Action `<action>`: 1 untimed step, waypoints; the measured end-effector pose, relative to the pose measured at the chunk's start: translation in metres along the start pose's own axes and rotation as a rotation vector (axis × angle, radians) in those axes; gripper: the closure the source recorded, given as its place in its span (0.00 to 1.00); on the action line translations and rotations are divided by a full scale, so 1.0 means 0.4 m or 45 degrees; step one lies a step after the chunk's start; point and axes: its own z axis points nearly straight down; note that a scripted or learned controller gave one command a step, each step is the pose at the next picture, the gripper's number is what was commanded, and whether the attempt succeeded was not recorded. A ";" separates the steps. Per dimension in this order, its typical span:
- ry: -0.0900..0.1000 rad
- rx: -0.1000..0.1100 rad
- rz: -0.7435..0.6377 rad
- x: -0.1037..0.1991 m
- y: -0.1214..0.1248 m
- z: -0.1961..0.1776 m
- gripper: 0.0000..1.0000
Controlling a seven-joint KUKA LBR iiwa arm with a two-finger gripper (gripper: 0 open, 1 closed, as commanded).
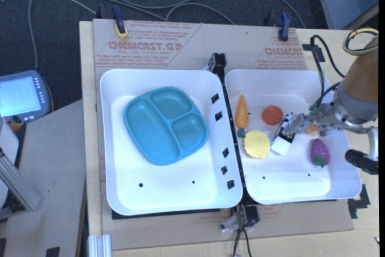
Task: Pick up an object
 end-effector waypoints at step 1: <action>0.004 -0.002 0.000 0.004 0.003 -0.022 1.00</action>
